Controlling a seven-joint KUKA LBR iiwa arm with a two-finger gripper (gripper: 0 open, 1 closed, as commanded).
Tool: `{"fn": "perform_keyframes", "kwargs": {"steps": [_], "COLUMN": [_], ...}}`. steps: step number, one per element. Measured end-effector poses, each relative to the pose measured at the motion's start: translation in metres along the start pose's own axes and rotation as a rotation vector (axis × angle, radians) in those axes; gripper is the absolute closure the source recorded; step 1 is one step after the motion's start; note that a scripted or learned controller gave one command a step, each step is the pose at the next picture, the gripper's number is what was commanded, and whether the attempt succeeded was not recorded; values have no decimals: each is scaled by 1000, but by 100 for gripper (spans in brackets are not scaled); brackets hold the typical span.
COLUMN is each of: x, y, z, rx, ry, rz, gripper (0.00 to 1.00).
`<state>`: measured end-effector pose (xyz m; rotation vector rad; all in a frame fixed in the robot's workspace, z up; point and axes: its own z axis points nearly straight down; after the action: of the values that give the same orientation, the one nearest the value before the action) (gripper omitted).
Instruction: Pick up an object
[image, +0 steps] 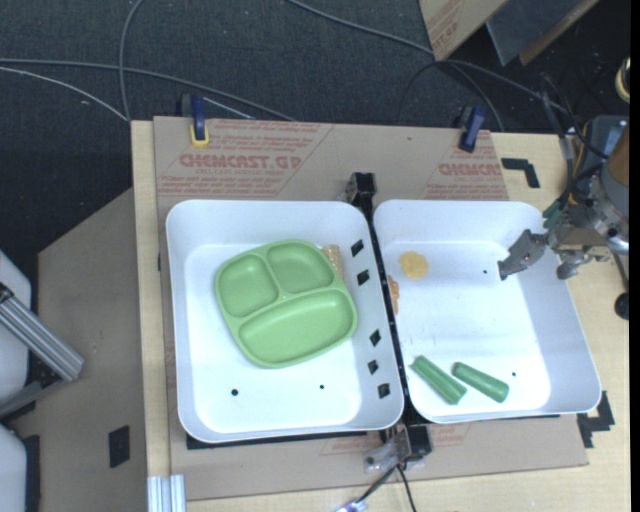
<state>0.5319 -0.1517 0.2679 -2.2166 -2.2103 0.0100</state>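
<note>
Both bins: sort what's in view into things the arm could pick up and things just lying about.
Could be picked:
green divided plate
two green cylinders
small yellow piece
the hand over the right bin

Lying about:
blue clamps
cables
cardboard sheet

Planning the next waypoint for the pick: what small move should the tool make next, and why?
Probably ease the tool inward and down toward the two green cylinders at the near side of the right bin. The tool hangs at that bin's far right edge, apart from every object.
</note>
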Motion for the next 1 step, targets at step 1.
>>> {"fn": "perform_keyframes", "kwargs": {"steps": [1], "x": [0], "y": [2], "z": [-6], "rx": [-11], "ry": [-2], "rz": [-3], "gripper": [0]}}
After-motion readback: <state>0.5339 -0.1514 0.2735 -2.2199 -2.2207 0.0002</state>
